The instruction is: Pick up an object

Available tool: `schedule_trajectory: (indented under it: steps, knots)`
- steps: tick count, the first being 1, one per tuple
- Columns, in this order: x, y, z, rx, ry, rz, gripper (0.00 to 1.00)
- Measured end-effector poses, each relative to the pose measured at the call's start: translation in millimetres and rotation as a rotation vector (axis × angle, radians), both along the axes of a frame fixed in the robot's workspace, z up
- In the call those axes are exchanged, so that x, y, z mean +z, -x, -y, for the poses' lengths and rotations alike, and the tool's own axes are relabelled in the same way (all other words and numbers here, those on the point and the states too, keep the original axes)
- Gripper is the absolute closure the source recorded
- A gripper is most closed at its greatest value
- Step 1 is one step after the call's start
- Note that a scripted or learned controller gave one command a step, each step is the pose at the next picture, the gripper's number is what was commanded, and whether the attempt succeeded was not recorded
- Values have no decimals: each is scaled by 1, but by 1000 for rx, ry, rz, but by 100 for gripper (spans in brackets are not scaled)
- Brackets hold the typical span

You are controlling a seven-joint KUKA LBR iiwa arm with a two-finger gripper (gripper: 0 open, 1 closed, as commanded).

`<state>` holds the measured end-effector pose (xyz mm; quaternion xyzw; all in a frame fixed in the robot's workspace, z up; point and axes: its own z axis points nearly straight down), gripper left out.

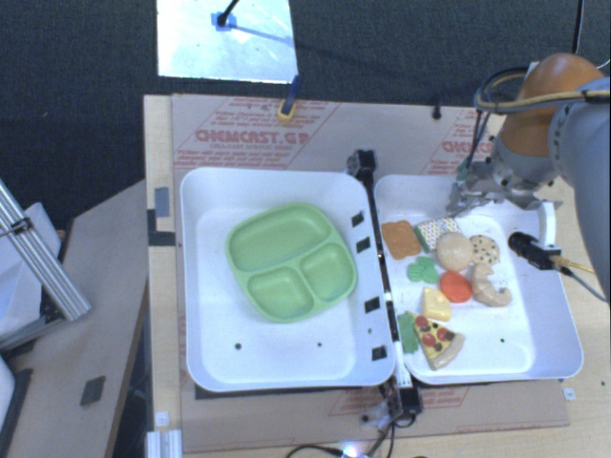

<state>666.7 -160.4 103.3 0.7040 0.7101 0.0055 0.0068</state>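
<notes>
My gripper point(461, 202) hangs over the far edge of the right bin point(544, 351), just above the top of a cluster of toy foods. Its fingers are too small and dark to read. Right below it lies a checkered cracker point(436, 231), with a brown toast slice point(401, 239) to its left. A tan bun point(454, 252), a chocolate-chip cookie point(484, 249), a red tomato point(455, 287) and a green broccoli piece point(421, 271) lie a little nearer. A cheese wedge point(436, 303) and a pizza slice point(439, 342) sit toward the front. Nothing shows between the fingers.
The left bin point(205, 351) holds a green divided plate point(290, 260). A black-clipped divider point(374, 256) separates the two bins. A beige croissant-like piece point(491, 292) lies right of the tomato, and a green leafy piece point(409, 332) beside the pizza.
</notes>
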Motion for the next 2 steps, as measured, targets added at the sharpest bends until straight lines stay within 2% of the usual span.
schedule_trajectory:
  steps: [2]
  knots:
    - [120,-5,-5,-2,0,-9,100]
